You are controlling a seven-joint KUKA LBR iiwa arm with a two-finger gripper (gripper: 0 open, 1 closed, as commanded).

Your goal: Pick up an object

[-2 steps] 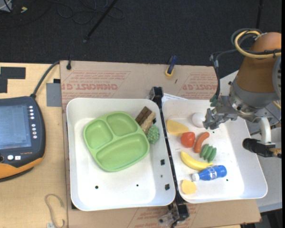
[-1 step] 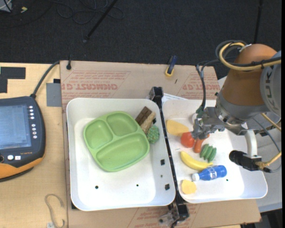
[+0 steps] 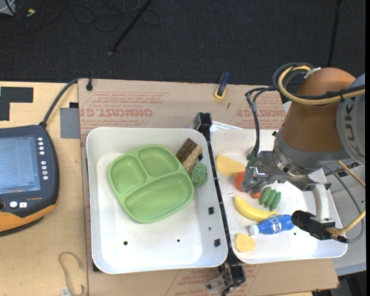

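Right bin (image 3: 308,242): gripper (image 3: 254,180) is positioned right of centre frame over a red toy (image 3: 240,180); finger state cannot be told. Banana (image 3: 251,209) and blue bottle (image 3: 272,224) are placed below.

The arm (image 3: 314,122) is grey with a broad orange band, black and yellow cables looping above it, and a metal gripper (image 3: 256,176).

cardboard sheet (image 3: 120,111): red print, upside down, unreadable | arm (image 3: 351,125): partial letters "UK"
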